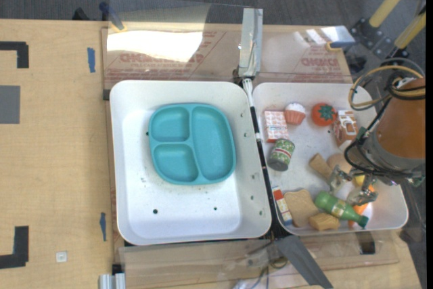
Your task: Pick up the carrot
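The arm (404,126) comes in from 3 o'clock, and its orange band sits over the right rim of the right bin (399,214). The gripper (353,185) hangs low over that bin's 4 o'clock area, among tangled cables. Whether it is spread or closed cannot be told, as the wrist and wires hide it.

A small orange piece, apparently the carrot (367,193), lies at about 4 o'clock in the right bin. It is just beside the gripper, and I cannot tell whether the two touch. A green bottle (337,205) lies on its side just below it, toward 6 o'clock.

At 12 o'clock in the same bin, from 9 toward 3, are a red-and-white carton (275,124), a pink cupcake (295,113), a tomato (323,114) and a small box (346,125). A can (281,153) lies tilted toward 9 o'clock, just below the carton. A tan chunk (321,164) lies near the centre, and a slice of bread (300,200) lies toward 7 o'clock, near the bottle's base.

The left bin (128,145) holds a teal divided plate (193,143) near its middle. Both bins rest on the desk (47,145), with a clear panel (162,44) at their 12 o'clock side.
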`<state>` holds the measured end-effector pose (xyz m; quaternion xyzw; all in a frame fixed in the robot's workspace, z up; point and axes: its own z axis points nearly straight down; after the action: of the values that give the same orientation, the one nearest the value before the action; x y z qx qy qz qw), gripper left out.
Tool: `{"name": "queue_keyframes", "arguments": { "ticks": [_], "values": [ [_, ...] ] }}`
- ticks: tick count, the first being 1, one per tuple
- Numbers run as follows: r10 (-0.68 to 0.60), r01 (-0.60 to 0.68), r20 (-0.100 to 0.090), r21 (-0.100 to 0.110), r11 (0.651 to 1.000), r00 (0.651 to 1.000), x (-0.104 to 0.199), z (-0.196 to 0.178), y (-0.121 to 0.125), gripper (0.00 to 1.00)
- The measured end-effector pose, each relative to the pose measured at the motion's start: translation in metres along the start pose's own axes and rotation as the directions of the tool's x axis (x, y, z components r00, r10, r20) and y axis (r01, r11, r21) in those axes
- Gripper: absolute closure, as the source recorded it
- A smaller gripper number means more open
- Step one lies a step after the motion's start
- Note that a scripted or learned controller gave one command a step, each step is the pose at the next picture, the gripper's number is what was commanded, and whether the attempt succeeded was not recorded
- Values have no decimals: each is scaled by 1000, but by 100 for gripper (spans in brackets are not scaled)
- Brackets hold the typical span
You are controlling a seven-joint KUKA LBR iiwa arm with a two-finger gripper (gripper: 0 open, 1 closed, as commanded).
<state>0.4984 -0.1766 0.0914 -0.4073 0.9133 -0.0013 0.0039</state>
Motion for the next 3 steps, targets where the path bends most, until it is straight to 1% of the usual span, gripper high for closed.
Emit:
{"name": "queue_keyframes", "arguments": {
  "ticks": [1, 2, 3],
  "values": [
    [-279, 279, 0, -3, 960, 960, 14, -13, -13, 100],
    [-444, 444, 4, 1, 896, 896, -75, -95, 88, 100],
    [-607, 607, 0, -3, 794, 794, -24, -107, 45, 100]
  ]
}}
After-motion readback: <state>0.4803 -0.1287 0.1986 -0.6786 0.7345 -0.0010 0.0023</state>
